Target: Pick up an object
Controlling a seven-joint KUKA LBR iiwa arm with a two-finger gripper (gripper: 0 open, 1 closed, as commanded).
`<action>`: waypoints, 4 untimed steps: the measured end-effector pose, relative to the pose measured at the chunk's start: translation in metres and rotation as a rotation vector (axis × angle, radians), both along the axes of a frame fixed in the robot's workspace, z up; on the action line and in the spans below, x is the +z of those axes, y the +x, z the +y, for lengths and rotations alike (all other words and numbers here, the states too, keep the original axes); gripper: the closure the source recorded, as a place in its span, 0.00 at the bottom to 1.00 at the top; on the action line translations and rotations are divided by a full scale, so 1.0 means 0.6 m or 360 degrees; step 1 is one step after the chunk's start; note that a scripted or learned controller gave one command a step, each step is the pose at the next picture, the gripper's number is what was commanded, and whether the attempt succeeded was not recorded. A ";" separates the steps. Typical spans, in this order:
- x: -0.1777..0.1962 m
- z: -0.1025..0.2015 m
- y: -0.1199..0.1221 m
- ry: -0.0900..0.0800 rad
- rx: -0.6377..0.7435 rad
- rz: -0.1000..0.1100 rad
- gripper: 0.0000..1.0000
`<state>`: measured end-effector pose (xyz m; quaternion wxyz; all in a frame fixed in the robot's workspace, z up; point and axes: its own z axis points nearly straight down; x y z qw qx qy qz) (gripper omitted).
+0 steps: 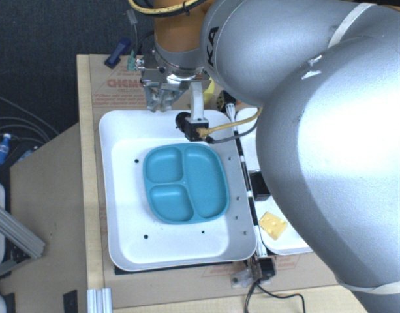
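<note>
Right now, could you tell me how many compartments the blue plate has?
3. The blue plate in the left bin has two small compartments on its left, stacked, and one long compartment down its right.

A tan wooden bench top (89, 194) stands over dark carpeted floor (49, 25), red lettering (121, 83) printed along its far edge. Black cables (17, 119) trail across the floor at left, near a grey metal rail (17, 230).

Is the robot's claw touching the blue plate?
Apart. In the camera view, the gripper sits above the bin's far edge, and white bin floor shows between it and the blue plate.
</note>
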<state>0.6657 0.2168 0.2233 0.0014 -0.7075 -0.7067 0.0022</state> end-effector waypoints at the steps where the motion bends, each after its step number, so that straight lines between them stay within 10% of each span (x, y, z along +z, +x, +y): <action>1: 0.020 0.002 0.001 0.0002 0.0002 -0.0007 1.00; 4: 0.034 0.015 -0.055 0.0003 0.0003 -0.0004 1.00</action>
